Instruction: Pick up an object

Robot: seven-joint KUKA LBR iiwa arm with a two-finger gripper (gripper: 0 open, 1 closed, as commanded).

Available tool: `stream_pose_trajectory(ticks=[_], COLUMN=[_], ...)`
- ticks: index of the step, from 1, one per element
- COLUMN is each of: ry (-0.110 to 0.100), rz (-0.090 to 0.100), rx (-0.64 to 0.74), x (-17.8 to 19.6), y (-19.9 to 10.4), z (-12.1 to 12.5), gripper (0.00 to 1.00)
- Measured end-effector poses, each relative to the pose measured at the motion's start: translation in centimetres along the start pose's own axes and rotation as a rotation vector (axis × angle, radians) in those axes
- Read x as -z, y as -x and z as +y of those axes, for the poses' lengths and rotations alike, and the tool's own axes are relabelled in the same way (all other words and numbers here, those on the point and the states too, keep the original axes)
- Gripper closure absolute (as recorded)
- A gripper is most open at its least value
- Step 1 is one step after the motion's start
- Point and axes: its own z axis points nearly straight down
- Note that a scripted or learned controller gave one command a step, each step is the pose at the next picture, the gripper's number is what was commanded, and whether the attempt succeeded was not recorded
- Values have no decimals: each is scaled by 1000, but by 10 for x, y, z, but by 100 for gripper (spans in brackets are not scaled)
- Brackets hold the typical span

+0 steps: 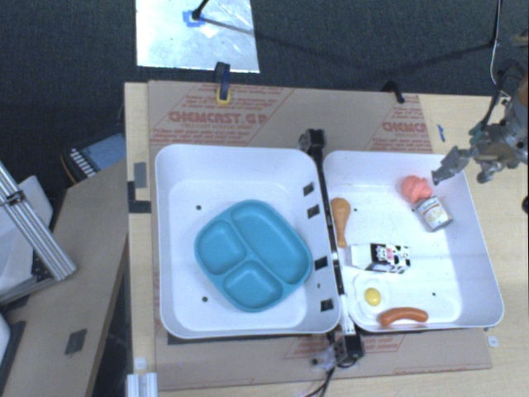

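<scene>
From the camera above, your tool (450,166) is sitting over the far right edge of the right bin (483,259), its tip pointing down and left into the bin. Nothing is between the fingers that you can make out, and at this slant you cannot tell how far apart they stand.

Now the relation that matters: the nearest pickings lie just down and left of that tip. The pink lump (416,188) is right beside it, near the bin's far right corner, and the small jar (432,213) lies touching or nearly touching the lump on its near side, tipped over with its long axis running slantwise toward the right wall. So your shortest move, by my reading, is a short drop inward and toward the near edge.

Everything else is well apart from the tool. The wooden spoon-like piece (340,218) lies along the bin's left wall, long axis running far to near. The black-and-white carton (388,256) rests mid-bin. The fried egg (373,295) and the sausage (402,315) sit along the near edge, sausage lengthwise with that edge.

Over in the left bin (178,168), the blue divided tray (252,255) sits centre.
</scene>
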Motion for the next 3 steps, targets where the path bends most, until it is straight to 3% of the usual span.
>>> stream_pose_trajectory(ticks=[1,3], ry=[10,6], rz=[-2,-1], rx=[3,4], x=[6,-95], y=[-1,-6], z=[2,7], gripper=[0,0])
